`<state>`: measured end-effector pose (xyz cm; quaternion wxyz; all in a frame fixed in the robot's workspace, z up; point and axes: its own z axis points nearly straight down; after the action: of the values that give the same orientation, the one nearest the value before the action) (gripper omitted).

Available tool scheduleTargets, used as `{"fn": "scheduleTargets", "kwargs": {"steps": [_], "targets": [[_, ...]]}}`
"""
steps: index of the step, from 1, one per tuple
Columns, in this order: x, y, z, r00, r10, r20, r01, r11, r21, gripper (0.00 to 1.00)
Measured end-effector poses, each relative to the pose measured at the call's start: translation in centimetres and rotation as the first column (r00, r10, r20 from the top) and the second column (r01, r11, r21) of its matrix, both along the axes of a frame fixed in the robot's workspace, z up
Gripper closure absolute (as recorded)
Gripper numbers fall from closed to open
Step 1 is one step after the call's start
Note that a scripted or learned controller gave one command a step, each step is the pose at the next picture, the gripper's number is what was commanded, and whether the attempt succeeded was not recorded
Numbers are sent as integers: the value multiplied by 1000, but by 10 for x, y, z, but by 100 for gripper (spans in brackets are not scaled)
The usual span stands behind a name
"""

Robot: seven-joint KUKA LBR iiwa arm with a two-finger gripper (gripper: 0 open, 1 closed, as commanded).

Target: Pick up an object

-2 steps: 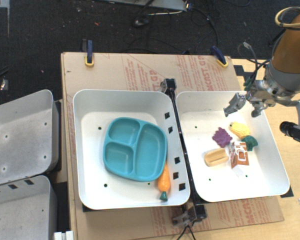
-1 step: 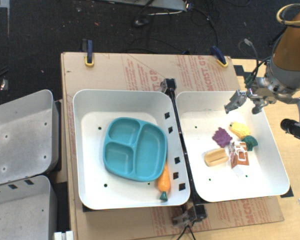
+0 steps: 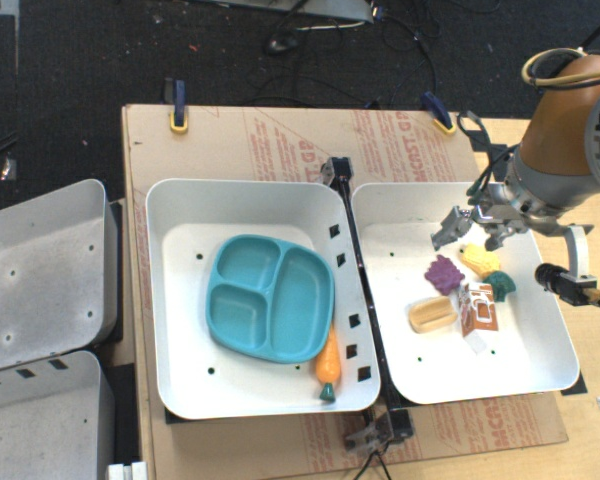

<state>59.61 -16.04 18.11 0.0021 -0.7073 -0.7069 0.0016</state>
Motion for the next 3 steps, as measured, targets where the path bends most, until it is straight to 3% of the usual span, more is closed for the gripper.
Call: {"fn": "scheduleTargets", "kwargs": {"steps": [2,3], "targets": [[-3,-8,-92,1000,0,2,0,1000,0,0],[-1,-8,-78,1000,0,9,0,1000,-3,100]]}}
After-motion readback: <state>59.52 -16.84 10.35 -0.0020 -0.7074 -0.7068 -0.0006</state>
